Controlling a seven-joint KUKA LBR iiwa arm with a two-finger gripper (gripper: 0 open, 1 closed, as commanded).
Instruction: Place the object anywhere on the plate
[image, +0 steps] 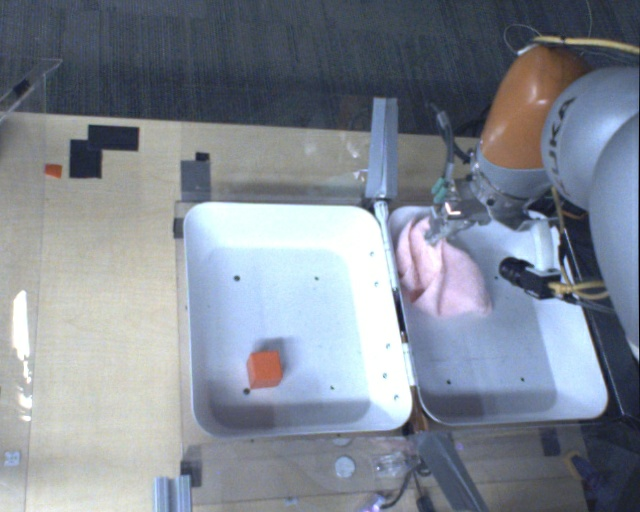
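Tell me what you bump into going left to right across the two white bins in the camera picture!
Left bin wall → orange block → rail between the bins → pink cloth → right bin floor.

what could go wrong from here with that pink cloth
1. The gripper sits at the top edge of the pink cloth; a pinch on just a corner may slip out during a lift.
2. The cloth lies against the right bin's left wall, so it may snag or drag there.
3. No plate is identifiable; the orange block sits in the left bin.
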